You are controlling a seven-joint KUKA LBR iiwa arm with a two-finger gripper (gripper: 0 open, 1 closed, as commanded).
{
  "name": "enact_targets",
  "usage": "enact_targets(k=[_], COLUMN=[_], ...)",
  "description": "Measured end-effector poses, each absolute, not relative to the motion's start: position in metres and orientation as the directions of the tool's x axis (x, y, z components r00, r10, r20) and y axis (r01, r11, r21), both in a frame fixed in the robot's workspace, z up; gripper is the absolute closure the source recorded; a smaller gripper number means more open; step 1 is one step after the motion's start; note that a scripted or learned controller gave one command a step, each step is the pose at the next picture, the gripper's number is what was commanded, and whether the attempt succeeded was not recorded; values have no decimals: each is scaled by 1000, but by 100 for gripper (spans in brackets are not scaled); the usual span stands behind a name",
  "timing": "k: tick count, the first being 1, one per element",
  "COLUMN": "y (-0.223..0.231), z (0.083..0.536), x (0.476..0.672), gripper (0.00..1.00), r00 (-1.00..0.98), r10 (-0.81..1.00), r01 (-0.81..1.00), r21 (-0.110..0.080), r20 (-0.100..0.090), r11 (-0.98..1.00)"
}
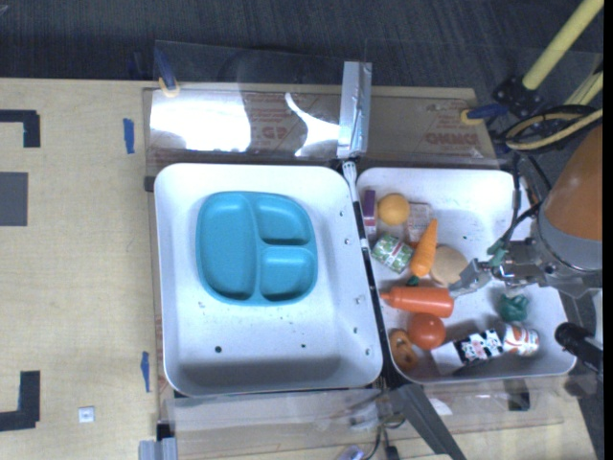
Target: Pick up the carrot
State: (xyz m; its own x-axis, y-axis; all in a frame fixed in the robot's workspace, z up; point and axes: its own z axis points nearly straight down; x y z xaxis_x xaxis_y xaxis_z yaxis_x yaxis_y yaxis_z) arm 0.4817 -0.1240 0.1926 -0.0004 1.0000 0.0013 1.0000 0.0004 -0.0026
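Note:
The carrot [426, 244] is a slim orange toy with a green tuft at its lower end. It lies nearly upright in the picture, in the left half of the right bin [479, 185]. My gripper [476, 275] hangs low over the middle of that bin, a short way right of the carrot and slightly below it. It sits right beside a round beige item [446, 263]. Nothing shows in the gripper. The grey arm with its orange band [578, 202] comes in from the right edge.
Around the carrot lie a yellow-orange ball [393, 208], a green-and-white can [391, 251], a thick orange-red item [419, 300], a red tomato [427, 331], a black-and-white piece [479, 346] and a small green piece [514, 306]. The left bin [182, 333] holds a blue divided plate [257, 245].

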Motion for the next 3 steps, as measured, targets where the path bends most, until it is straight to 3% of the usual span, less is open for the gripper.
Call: enact_targets(k=[1,2,3], y=[-122,-135,-141], z=[87,87,86], x=[527,535,616], gripper=[0,0,0], r00=[94,-115,-299], r10=[996,993,954], r01=[996,993,954], r21=[8,7,3], r20=[-1,-2,-3], r11=[-94,115,299])
